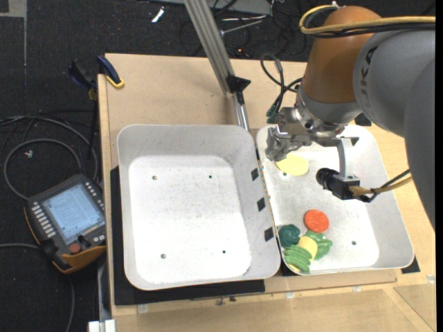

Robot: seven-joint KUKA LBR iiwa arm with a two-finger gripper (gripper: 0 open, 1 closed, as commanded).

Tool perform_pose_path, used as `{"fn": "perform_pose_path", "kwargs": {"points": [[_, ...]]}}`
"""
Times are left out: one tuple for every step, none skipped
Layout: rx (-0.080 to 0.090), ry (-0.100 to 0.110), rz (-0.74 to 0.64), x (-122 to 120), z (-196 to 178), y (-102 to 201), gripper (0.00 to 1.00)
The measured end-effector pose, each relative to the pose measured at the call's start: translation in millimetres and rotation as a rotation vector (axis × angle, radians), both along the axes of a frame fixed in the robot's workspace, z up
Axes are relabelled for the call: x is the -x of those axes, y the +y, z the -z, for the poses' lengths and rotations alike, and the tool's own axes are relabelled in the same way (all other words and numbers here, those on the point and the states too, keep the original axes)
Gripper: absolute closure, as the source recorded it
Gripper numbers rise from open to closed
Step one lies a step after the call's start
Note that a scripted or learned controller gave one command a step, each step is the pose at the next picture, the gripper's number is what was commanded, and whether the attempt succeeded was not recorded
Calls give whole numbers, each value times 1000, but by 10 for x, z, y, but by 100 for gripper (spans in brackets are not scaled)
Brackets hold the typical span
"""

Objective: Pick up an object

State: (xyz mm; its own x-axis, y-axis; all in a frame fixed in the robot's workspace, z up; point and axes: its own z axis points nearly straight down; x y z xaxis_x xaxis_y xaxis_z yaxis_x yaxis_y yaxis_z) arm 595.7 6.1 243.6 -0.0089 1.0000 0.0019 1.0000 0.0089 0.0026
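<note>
In the right bin point(387, 206) lie a pale yellow disc point(293, 165), a red-orange round piece point(316, 220), a dark green lump point(288, 235) and a yellow-and-green toy point(308, 249). My gripper point(280, 146) hangs over the bin's far left corner, right at the yellow disc's upper left edge. The wrist hides its fingertips, and nothing shows between them. The grey arm with its orange band point(339, 61) comes in from the upper right.
The left bin point(187, 206) stands beside the right one, with a dividing rim point(263, 192) between them. A slanted metal pole point(214, 47) crosses behind the bins. A teach pendant point(66, 216) lies off the bench at left.
</note>
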Motion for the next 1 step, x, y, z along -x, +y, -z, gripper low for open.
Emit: {"fn": "perform_pose_path", "kwargs": {"points": [[0,0,0,-149,-54,566,100]]}}
